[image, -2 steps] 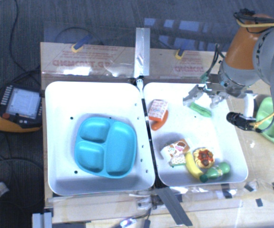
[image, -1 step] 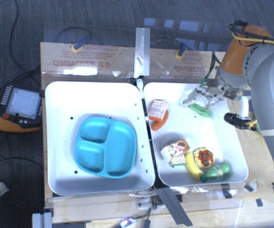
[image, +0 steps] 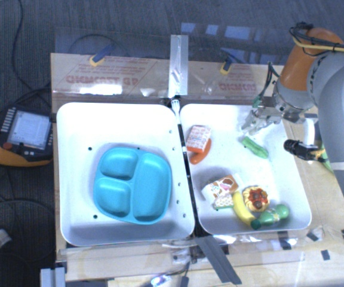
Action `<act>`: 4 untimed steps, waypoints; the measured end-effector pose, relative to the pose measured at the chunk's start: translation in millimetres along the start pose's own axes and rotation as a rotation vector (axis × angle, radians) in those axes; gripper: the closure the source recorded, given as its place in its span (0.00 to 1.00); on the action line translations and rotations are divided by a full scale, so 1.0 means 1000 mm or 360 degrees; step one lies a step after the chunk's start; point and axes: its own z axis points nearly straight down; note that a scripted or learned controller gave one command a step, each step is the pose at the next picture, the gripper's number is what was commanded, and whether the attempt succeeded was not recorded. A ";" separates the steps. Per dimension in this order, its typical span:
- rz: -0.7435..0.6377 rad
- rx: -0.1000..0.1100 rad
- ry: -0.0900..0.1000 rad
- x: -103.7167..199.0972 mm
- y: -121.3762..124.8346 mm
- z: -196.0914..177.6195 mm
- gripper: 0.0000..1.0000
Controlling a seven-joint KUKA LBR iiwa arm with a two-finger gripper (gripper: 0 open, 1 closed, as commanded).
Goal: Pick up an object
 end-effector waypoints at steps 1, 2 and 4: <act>-0.0001 0.0001 0.0000 0.000 0.000 0.000 0.00; -0.0208 -0.0027 0.0006 0.000 -0.049 0.017 0.00; -0.0004 -0.0006 0.0004 0.049 -0.043 -0.098 1.00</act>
